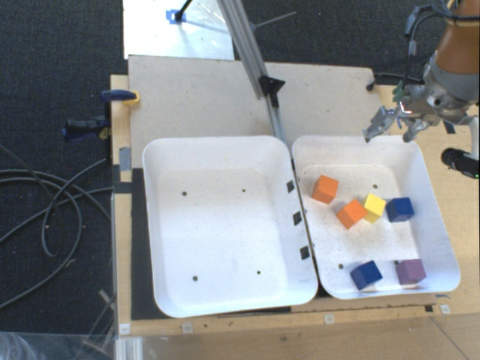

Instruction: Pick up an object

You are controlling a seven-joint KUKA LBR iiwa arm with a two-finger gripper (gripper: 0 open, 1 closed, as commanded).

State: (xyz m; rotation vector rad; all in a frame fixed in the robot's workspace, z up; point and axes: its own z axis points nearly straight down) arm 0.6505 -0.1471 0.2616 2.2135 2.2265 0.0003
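Six small blocks lie in the right bin [424, 172]. An orange block [325, 189] sits near its middle left, a second orange block [350, 214] touches a yellow block [373, 207], and a blue block [400, 209] is just right of them. Another blue block [366, 274] and a purple block [410, 271] rest near the front wall. My gripper [394, 126] hangs above the bin's back rim, at the upper right, well apart from all the blocks. Its two fingers are spread open with nothing between them.
The left bin [161, 223] stands beside the right one, sharing a divider with black clips. A slanted metal pole [247, 40] crosses the back of the bench. Cables lie on the floor at left, and clamps grip the bench's left edge.
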